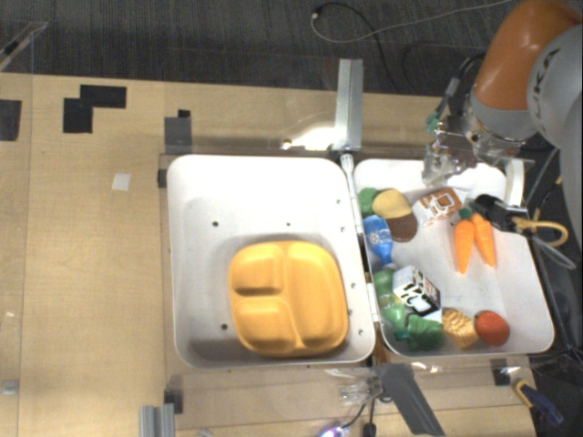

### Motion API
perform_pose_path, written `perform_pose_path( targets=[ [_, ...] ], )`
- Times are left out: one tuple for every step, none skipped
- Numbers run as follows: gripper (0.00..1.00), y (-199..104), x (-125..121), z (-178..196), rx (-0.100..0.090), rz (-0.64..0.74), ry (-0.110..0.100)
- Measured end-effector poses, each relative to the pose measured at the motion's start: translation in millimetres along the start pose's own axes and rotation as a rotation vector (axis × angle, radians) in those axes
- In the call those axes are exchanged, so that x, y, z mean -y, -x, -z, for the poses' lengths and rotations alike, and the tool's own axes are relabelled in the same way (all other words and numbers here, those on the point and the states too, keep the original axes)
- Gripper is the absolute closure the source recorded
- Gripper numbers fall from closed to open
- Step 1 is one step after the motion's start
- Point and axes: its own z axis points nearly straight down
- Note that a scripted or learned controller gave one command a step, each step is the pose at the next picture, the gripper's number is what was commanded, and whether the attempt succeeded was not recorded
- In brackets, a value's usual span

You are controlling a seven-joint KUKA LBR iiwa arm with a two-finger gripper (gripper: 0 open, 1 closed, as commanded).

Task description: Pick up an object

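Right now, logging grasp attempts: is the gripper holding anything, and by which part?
Nothing shows between its fingers. The gripper hovers at the right bin's back edge, above the small brown box.

Fixed above the bench (pixel 82 271), looking down at a slant, far enough to take in both bins (pixel 191 244) and floor (pixel 182 25) beyond.

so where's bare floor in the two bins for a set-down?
Left bin: bare along the back and left of the yellow tray. Right bin: one patch between the carrots and the red ball. Its left side is crowded.
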Motion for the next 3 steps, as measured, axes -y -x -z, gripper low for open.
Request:
perform_pose_path(
  targets=[
    [1.0, 21, 69, -122, -0.002, -0.324, 0.007],
    [1.0, 29, 83, -26, 0.001, -0.709, -0.002],
    [1.0, 78, 96, -21, 0.002, -0.936, -0.003]
  ],
)
